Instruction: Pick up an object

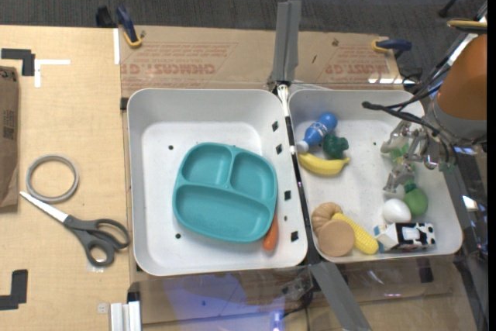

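My gripper (401, 174) hangs over the right side of the right bin (360, 101), its metal fingers pointing down and apart, with nothing between them. Just below it lie a green round object (416, 201) and a white egg (396, 211). A black-and-white cow-patterned box (408, 236) lies at the bin's front right. A yellow corn cob (359, 235), a tan bread roll (335, 238) and a croissant-like piece (325, 214) sit at the front left. A banana (322, 163), a dark green item (335, 145) and a blue-and-white bottle (318, 129) lie at the back left.
The left bin (155, 120) holds a teal divided plate (225, 192) with an orange carrot (270, 235) at its front right edge. Scissors (81, 227) and a tape roll (52, 177) lie on the bench to the left. Blue clamps (128, 25) hold the cardboard behind.
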Robot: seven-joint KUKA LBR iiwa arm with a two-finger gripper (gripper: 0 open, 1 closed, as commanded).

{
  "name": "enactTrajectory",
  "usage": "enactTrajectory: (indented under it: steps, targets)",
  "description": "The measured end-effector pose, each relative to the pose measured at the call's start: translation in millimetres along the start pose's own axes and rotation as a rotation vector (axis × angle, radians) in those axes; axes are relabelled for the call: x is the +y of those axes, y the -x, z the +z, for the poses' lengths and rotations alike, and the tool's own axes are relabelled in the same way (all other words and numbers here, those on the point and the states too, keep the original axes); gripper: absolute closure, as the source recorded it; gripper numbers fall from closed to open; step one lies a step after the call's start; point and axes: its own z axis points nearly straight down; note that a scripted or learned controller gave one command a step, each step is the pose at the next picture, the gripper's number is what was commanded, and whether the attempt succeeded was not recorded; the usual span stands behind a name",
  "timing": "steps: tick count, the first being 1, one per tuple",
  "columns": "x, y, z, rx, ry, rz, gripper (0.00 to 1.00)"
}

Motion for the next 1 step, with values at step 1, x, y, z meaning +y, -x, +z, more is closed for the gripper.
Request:
enactTrajectory:
  steps: [1]
  targets:
    - [1.6, 1.8, -10.6, -0.005, -0.001, -0.004, 1.0]
